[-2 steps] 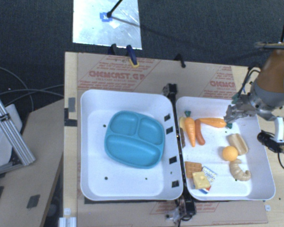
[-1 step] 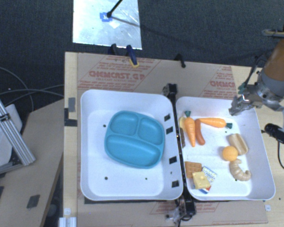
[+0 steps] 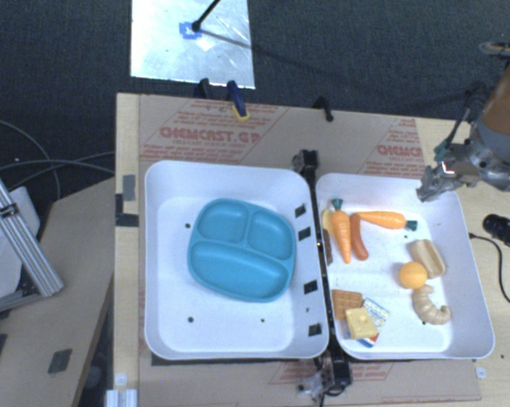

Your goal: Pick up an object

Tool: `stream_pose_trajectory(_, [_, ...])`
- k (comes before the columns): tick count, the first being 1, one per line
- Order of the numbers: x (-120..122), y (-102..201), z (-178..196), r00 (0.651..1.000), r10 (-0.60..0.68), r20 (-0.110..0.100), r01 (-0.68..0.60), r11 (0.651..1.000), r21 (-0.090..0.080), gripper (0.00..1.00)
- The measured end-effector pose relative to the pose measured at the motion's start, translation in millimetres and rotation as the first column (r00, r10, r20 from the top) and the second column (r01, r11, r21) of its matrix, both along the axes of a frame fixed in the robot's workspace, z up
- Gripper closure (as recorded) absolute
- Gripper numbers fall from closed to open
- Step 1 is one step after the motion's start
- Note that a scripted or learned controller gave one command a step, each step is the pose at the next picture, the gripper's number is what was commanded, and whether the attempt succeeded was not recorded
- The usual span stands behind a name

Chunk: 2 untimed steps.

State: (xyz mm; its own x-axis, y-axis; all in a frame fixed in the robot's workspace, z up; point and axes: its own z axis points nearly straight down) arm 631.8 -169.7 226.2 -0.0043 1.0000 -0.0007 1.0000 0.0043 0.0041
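The right bin holds toy food. Three carrots lie at its far left: one on its side, two pointing toward me. Further right are a bread roll, an orange ball and a pale curled pastry. A brown cracker and a yellow cheese piece lie at the near left. My gripper hangs over the bin's far right corner, above and right of the sideways carrot, with nothing seen in it.
The left bin holds a blue divided plate. A black divider with clips runs between the bins. A shiny metal sheet lies on the dark floor beyond the bench.
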Motion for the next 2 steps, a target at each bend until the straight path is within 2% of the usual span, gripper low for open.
stream_pose_trajectory(1, [-14.6,51.1,8.7,1.000,0.004,-0.002,-0.004,1.000,0.001,1.00])
stream_pose_trajectory(2, [-44.0,98.3,-1.8,1.000,0.003,-0.005,-0.003,1.000,0.002,1.00])
